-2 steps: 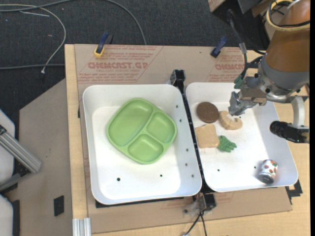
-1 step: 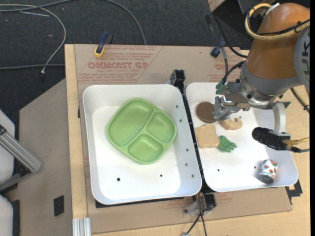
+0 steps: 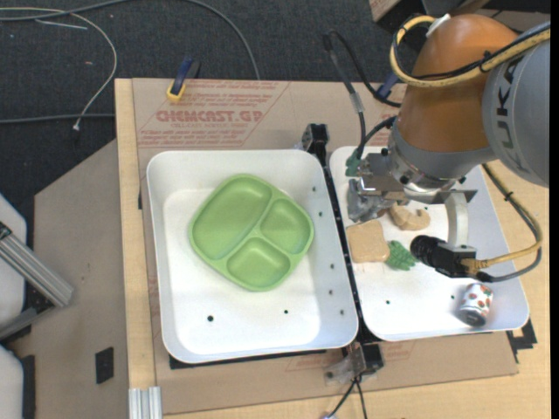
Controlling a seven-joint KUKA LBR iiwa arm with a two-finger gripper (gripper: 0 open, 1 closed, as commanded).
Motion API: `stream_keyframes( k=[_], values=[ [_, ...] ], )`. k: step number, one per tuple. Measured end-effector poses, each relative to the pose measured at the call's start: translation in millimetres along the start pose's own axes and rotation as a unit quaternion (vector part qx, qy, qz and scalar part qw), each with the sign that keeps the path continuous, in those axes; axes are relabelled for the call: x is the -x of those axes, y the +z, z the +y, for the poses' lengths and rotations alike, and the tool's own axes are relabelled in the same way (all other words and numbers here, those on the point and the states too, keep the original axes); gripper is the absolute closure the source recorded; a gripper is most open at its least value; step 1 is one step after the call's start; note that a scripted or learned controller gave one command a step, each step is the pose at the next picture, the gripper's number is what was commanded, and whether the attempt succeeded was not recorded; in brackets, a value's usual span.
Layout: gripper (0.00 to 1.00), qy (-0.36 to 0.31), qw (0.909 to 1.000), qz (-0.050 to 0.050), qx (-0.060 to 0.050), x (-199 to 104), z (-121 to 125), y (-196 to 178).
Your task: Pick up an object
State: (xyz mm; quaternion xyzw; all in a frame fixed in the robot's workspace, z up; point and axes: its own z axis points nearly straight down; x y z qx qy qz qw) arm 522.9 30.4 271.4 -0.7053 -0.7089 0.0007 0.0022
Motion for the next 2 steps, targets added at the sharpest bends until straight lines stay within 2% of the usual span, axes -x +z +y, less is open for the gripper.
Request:
stream_keyframes(
  k=[1, 2],
  values=[
    [1.00, 0.000, 1.0000, 0.000, -0.001, -50.9, -14.6, 29.3],
    [0.00, 0.002, 1.0000, -0.001, 0.000, -48.1, -13.7, 27.8]
  ],
)
